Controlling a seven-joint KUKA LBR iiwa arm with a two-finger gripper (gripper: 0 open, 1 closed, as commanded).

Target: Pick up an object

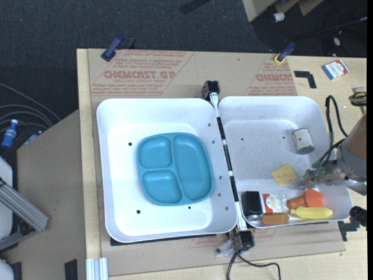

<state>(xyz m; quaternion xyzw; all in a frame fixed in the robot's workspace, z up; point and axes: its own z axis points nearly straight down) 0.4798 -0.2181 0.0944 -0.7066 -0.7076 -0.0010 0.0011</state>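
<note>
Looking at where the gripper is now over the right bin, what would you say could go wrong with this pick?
1. The gripper sits low among crowded items: the orange piece, the banana and the yellow slice lie close together, so it may nudge or catch two.
2. These items crowd the right bin's near wall, which could block a clean closure.

White bins: two, the left bin (111, 156) and the right bin (256, 112), side by side.
Blue divided plate (175, 168): one, with three compartments, in the left bin.
Small grey-white can (302, 140): one.
Yellow sponge-like piece (284, 174): one.
Black block (252, 203): one.
Red-and-white packet (274, 202): one.
Orange pieces (313, 198): one, perhaps two; hard to tell.
Banana (312, 213): one.
Brown stick-shaped item (275, 219): one.
</note>
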